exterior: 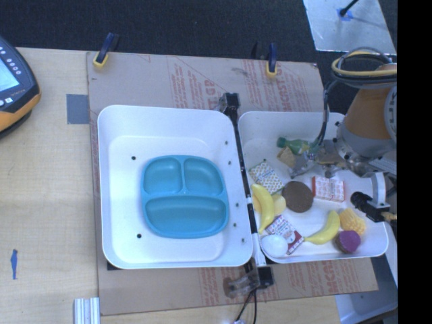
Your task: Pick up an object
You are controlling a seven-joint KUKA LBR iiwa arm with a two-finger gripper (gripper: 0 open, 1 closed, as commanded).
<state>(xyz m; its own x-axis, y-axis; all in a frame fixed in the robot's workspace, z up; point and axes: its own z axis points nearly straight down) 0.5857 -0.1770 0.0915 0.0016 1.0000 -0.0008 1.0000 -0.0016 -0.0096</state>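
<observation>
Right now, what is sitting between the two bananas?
In the camera view, a brown round cookie lies between the banana by the bin's edge and the other banana, a little above the gap.

The hand [322, 155] (fingers unclear) partly hides a green item [291, 143].

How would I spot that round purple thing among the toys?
Look at the right-hand white bin, then its near right corner. The purple ball sits there beside a yellow corn cob and a banana's tip; it alone is purple.
</observation>
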